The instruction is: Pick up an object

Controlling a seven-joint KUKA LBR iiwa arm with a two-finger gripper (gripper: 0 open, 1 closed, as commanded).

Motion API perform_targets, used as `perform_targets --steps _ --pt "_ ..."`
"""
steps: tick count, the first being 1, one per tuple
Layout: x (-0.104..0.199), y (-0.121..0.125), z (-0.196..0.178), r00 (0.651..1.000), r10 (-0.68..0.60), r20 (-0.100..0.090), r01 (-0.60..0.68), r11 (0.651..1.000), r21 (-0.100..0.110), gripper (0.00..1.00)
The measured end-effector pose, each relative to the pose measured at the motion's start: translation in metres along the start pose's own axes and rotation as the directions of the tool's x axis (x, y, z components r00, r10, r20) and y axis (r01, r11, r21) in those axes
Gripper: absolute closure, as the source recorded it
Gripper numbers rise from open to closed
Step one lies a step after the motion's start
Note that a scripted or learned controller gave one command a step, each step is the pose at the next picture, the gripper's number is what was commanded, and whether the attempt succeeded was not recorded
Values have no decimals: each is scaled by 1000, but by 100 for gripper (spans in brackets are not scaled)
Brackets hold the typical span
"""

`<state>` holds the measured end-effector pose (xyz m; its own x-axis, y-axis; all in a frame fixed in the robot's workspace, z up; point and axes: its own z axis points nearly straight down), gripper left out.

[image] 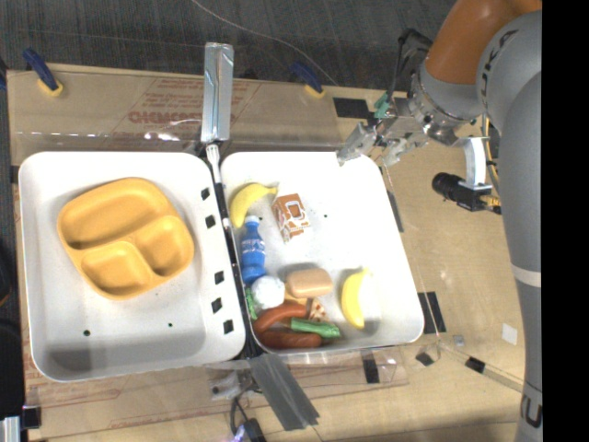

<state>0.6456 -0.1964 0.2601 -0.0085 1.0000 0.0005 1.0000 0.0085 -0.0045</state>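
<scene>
Objects for picking all lie in the right bin [391, 247]; none is between the gripper's fingers. Your gripper [373, 150] hangs over the bin's far right corner, fingers spread apart and holding nothing, with the grey arm [525, 109] and its orange band [469, 26] rising to the right of it.

Nearest the gripper you find a small orange and white carton [291, 215], lying tilted on the bin floor. Just left of it, a yellow banana [247, 200] curves along the left wall, and a blue bottle [252, 250] lies just below the banana.

Toward the near wall you have a crowded group: a white ball [269, 291] beside a tan bun [308, 282], with a red sausage [283, 316] and a green piece [317, 330] touching below them. A second banana [354, 296] lies to the right of that group, slightly apart.

The left bin [37, 247] holds a yellow divided tray [124, 233], well apart from the gripper. A silver strip [217, 90] lies across the far edge of the bench above the seam between the bins.
</scene>
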Motion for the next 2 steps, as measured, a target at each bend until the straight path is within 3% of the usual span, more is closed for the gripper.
perform_targets --steps 1,2 --pt "12 -36 105 998 66 -2 -66 998 7 0" --pt "60 -51 146 887 461 -7 -461 887 -15 0"
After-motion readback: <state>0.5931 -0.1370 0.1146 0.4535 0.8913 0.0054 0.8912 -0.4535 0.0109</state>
